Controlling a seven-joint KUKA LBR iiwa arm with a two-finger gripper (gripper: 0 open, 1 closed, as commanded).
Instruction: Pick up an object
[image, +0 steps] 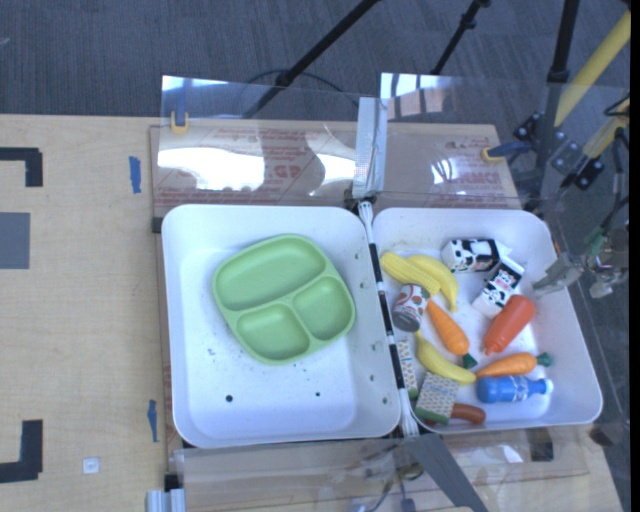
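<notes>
In the right bin, a heap of toy food, with the gripper at its right rim.
Nearest lies a blue bottle, then an orange carrot and a yellow banana, farthest a cow toy; the gripper holds nothing visible, and how far open it is cannot be told.

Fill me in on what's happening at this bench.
A robot arm is set to pick an object from two white bins. The left bin holds a green divided plate. The right bin holds toy food: bananas, carrots and a blue bottle. The gripper sits at that bin's right edge, holding nothing visible.
</notes>
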